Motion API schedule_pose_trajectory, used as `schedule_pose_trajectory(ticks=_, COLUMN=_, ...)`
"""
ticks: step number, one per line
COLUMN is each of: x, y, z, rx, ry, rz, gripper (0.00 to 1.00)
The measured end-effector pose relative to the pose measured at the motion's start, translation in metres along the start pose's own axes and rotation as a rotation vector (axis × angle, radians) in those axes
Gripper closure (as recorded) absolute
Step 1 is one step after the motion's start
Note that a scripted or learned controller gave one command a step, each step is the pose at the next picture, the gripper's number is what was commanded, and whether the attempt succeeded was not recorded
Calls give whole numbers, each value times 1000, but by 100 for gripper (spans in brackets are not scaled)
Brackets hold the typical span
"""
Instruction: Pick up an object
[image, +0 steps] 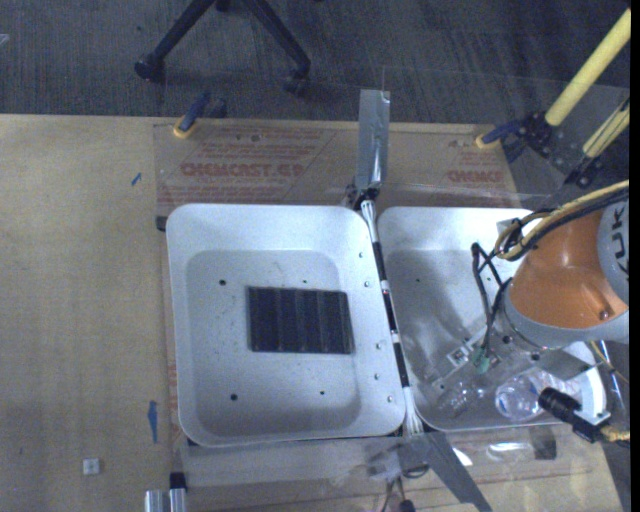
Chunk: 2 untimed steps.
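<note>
Two shallow white plastic bins sat side by side on the tan bench (70, 300). The left bin (200, 240) held a dark ribbed rectangular mat (300, 320), lying flat near the middle of the floor. The grey arm with its orange band (560, 280) reached in from the right and hung over the right bin (420, 250), covering much of that bin's right half.

The two-finger gripper (478, 362) was low over the near part of the right bin floor, seen below the orange band among cables and glints. A clear plastic bottle (518, 398) lay on its side on the bin floor just beside the gripper, on the near-right side of it, by the bin's front wall. The bottle appeared to lie outside the jaws rather than between them, though its transparent body blurred into the white floor and its outline was hard to trace.

Jaw state: cannot tell; the wrist and clutter hid the gap
</note>
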<state>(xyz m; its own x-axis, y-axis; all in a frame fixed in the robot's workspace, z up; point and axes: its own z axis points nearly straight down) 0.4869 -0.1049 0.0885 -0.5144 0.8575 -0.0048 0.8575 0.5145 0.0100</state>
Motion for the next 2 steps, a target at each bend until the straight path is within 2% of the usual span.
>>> schedule_pose_trajectory(ticks=1, x=-36, y=-16, z=0, rx=-6, ry=6, rz=107, gripper=0)
schedule_pose_trajectory(ticks=2, x=-73, y=-2, z=1, rx=3, ry=0, rz=304, gripper=0)
